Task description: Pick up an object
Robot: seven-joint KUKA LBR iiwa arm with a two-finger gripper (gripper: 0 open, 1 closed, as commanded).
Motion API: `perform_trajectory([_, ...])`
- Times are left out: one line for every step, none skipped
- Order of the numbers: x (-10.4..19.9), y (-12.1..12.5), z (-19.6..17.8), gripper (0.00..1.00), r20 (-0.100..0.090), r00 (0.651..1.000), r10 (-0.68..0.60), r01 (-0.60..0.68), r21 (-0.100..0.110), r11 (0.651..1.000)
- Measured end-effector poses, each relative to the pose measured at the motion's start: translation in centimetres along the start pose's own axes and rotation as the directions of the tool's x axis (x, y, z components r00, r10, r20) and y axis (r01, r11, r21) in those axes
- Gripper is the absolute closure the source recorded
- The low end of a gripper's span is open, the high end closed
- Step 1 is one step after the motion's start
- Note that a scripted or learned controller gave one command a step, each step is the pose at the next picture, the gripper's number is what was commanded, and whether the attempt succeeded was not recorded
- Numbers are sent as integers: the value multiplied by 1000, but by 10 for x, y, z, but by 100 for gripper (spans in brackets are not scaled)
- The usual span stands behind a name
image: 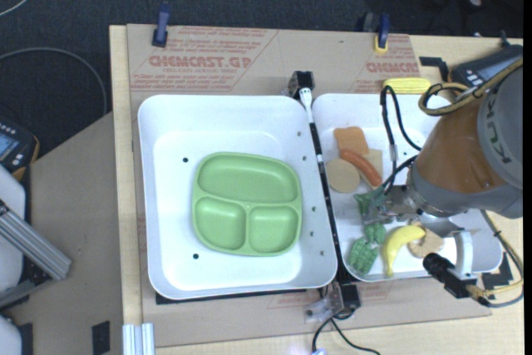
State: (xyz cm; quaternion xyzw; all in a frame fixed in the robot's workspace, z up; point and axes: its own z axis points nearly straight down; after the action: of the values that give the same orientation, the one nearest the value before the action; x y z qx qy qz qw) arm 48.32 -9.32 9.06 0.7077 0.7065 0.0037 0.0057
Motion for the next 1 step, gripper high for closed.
perform_trajectory([-1,1,-12,100,2,1000,1,-1,-5,1000])
